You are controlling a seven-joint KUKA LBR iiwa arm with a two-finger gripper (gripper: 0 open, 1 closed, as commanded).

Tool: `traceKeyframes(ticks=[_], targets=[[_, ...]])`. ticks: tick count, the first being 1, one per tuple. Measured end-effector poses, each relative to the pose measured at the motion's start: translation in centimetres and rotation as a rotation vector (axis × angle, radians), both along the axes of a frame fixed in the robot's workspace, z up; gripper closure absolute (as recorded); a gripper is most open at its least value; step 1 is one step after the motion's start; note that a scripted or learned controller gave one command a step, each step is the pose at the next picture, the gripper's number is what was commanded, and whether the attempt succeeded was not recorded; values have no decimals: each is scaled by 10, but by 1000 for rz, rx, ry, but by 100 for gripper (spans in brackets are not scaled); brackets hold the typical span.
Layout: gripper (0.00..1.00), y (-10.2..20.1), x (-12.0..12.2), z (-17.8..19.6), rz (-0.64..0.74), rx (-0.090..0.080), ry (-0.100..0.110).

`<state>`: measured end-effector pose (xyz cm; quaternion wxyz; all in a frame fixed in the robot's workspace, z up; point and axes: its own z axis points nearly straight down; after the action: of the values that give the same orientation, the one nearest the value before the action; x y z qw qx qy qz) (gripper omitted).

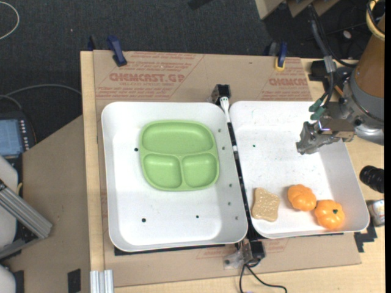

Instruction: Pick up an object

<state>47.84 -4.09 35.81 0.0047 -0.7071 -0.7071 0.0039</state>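
Nearest the camera, along the front wall of the right bin [342, 163], sit 3 small items in a loose row: a tan, speckled bread-slice toy [266, 204] with a flat squarish shape, then 2 orange pumpkin toys, the left pumpkin [301, 197] and the right pumpkin [330, 213], both rounded, ribbed and glossy like moulded plastic, almost touching each other. Likely they slid or were dropped toward that front edge, any of them would do as the pick target, none is lifted yet. Left bin [116, 163] holds a pale green divided tray [179, 154], smooth matte plastic, 3 compartments, rounded corners, lying flat near the bin's middle. Both bins are shallow white plastic with dark specks, resting side by side on a cardboard-covered counter [91, 102] clamped at the back. Farther back in the right bin, the gripper [308, 144] hangs above bare bin floor, well apart from the toys, nothing seen between its fingers; spread or pressed together, cannot tell at this angle. Guess: approach stage, descent over a target still to come.
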Motion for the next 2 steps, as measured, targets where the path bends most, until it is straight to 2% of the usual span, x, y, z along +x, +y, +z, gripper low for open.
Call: traceKeyframes(ticks=[1, 2], targets=[[100, 49, 2, 115, 7, 1, -28], [100, 103, 1, 93, 6, 0, -7]])
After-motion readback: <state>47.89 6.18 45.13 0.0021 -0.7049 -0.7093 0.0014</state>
